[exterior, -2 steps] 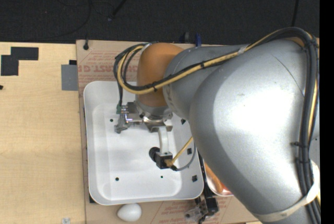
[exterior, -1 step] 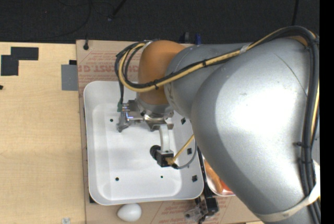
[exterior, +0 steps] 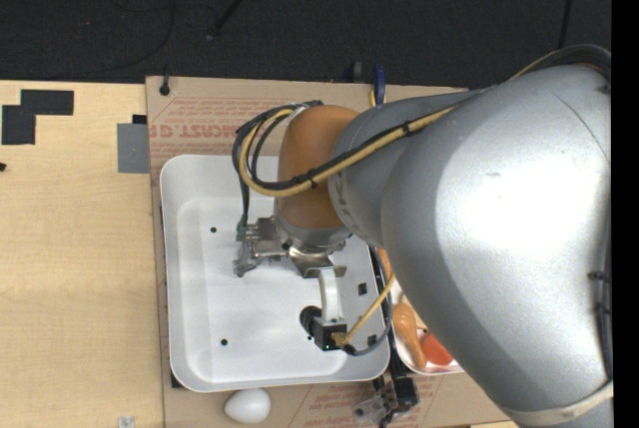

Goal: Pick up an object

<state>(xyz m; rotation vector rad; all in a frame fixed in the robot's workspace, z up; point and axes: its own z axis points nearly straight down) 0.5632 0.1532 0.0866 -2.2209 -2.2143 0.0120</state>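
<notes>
- A grey robot arm with an orange band above its wrist reaches in from the right and hangs low over the shallow white plastic bin, the left-hand one of two on the bench.
- The gripper sits over the middle of that bin, close to its floor. Its metal parts face the bin's left wall; whether they are spread or closed cannot be told from this angle, and nothing can be seen held there.
- The visible floor of the white bin carries a few small dark specks, too small to identify.
- Just right of the white bin, under the arm, orange rounded objects lie in the neighbouring bin, mostly covered by the arm.
- A small white egg-shaped object rests on the bench just below the white bin's front rim, outside it.
- Judging by looks, the orange pieces and the egg shape are light, smooth and rounded, so likely to slip or roll; a grip across the widest middle part would seem safest.
</notes>
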